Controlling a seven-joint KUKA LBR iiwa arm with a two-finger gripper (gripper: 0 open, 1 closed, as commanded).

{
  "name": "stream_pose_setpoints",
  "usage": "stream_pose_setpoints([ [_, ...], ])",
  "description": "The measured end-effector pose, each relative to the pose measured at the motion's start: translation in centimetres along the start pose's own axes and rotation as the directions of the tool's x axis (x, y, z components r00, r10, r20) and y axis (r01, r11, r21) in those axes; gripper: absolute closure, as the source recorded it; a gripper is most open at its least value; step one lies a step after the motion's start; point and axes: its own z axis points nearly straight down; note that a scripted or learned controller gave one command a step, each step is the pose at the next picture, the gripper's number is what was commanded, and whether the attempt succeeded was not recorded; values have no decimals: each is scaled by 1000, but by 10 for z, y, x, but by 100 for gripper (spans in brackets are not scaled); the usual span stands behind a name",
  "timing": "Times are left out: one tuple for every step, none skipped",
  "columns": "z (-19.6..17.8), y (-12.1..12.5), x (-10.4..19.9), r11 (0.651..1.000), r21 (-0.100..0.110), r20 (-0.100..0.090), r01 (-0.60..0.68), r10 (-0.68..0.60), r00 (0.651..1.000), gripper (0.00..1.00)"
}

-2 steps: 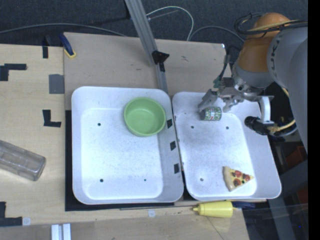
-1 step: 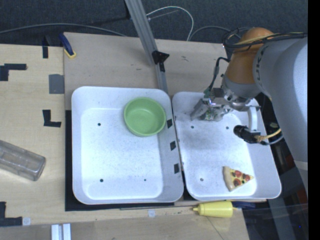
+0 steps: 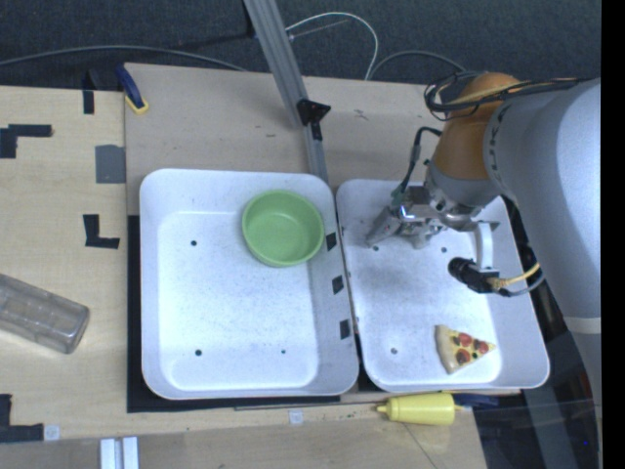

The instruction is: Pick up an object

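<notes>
Apparently spread apart, the gripper hangs over the right bin, holding nothing.

Matt green plastic bowl, speckled white plastic bins, pale wood-grain bench, clear plastic tumbler.

The grey arm enters from the right, orange band above the wrist. The gripper points left, fingers spread, nothing between them.

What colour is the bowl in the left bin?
Light green, plain; the bowl shows in the camera view.
</notes>
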Motion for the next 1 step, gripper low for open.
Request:
stream_pose_setpoints([
  [-10,-1,1,1000,1,-1,0,0,1000,100],
])
